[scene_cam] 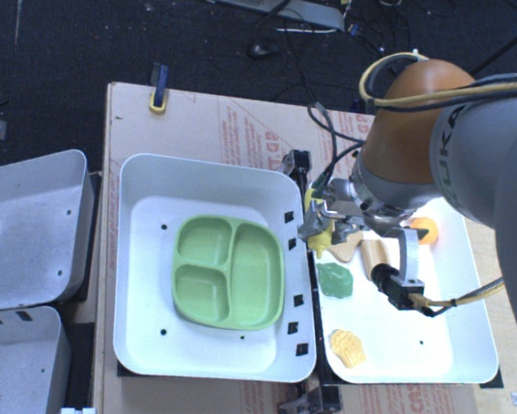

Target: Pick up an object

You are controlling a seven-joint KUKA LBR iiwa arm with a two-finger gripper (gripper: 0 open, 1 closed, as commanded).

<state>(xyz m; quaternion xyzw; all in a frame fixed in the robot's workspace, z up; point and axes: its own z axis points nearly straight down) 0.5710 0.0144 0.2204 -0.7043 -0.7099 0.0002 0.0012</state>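
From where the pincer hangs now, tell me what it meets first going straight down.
Likely the yellow item beside the green piece in the right bin; the pincer hides the exact depth.

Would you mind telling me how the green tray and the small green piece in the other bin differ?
The tray is much larger than the green piece. The tray is pale green, the piece a deeper green. The tray has three compartments and rounded corners; the piece is an irregular lump. The tray lies alone in the left bin; the piece lies in the right bin, just below the pincer, among other items. Both are green and rest on a bin floor.
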